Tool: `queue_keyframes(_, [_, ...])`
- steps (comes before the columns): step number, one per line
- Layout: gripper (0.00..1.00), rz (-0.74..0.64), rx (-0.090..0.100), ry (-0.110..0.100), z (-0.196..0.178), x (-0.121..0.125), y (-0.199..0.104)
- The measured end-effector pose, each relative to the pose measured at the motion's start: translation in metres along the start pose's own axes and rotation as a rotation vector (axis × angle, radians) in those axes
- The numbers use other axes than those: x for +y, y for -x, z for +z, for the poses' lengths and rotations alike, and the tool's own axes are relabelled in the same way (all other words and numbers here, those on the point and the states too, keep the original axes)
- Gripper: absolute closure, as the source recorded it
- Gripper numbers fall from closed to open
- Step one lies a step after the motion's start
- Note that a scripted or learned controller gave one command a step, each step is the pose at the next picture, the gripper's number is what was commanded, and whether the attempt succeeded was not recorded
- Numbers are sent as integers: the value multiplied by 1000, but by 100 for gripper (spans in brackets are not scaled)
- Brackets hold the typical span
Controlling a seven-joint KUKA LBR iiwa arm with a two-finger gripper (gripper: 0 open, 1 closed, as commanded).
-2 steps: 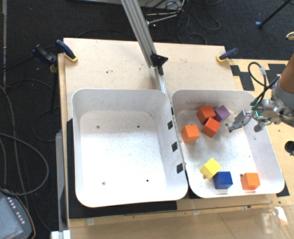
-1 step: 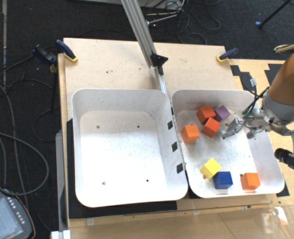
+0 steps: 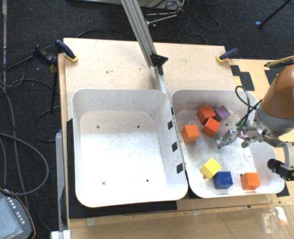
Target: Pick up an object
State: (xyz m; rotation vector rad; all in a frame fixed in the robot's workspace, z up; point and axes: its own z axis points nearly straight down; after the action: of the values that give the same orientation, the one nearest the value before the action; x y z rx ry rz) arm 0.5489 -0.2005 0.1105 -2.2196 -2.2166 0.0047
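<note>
Several wooden blocks lie in the right bin [image 3: 266, 185]. Two orange blocks [image 3: 205, 113] [image 3: 211, 127] and a purple block [image 3: 222, 113] cluster at the far side, with another orange block [image 3: 190, 132] to their left. A yellow block [image 3: 210, 167], a blue block [image 3: 223, 179] and an orange block [image 3: 250, 180] lie along the near side. My gripper [image 3: 226, 139] hangs low over the middle of this bin, just right of the red-orange block and apart from it. No block shows in its grasp.
The left bin [image 3: 82, 133] stands beside the right one, sharing a raised middle rim [image 3: 174, 133]. A slanted metal pole [image 3: 139, 24] rises from the bench's far edge. Clamps [image 3: 67, 51] [image 3: 227, 55] hold the board's back corners.
</note>
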Motion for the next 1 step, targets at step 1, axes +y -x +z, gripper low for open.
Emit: queue_keyframes(1, [0, -1, -1, 4, 16, 0, -1])
